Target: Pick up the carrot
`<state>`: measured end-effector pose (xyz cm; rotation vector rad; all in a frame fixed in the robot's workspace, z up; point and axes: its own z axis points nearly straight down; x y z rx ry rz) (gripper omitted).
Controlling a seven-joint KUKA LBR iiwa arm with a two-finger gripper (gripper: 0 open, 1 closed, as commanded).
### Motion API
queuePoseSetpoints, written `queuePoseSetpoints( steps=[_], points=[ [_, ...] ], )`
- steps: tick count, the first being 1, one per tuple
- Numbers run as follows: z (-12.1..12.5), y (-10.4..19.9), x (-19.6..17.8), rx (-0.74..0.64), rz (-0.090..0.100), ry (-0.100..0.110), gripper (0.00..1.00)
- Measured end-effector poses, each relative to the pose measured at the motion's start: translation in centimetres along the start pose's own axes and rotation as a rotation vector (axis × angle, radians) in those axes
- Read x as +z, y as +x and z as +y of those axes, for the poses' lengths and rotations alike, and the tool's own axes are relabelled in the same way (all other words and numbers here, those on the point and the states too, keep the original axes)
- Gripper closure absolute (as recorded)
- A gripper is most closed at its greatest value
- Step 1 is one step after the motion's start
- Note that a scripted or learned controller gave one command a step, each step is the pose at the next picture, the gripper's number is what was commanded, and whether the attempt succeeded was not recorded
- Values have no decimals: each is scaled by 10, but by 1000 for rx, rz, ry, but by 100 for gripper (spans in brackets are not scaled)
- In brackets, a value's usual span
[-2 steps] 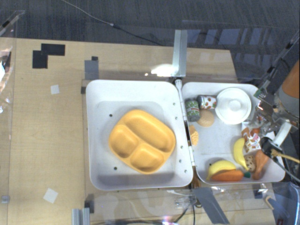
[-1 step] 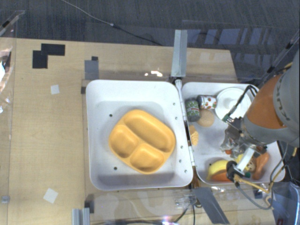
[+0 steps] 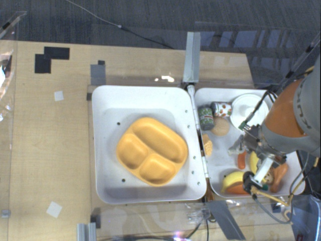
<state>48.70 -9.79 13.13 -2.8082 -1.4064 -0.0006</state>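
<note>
Item: carrot [image 3: 242, 160], a short orange piece partly hidden, lay in the right bin [image 3: 220, 160], near its front half.
Claw [image 3: 244, 145]: hung just above and touching or nearly touching the carrot's upper end; whether it was spread or pressed together could not be told, and no thing showed in its grip.
Adjacent: a yellow fruit [image 3: 231, 179] in front of the carrot; a darker orange-red long piece [image 3: 280, 173] to the right, past the arm.
Further back: brown round item [image 3: 220, 127], patterned can [image 3: 205, 117], second small can [image 3: 220, 108], white bowl [image 3: 247, 107].
Left bin [image 3: 100, 134]: one yellow divided plate [image 3: 152, 150].
Both bins stood on the pale wooden worktop [image 3: 50, 159].
</note>
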Motion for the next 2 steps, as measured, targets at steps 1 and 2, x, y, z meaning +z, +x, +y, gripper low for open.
queuePoseSetpoints(
  steps=[1, 2],
  points=[
    [28, 30, 15, 212, 1, -1, 0],
    [15, -19, -48, -183, 1, -5, 0]
  ],
)
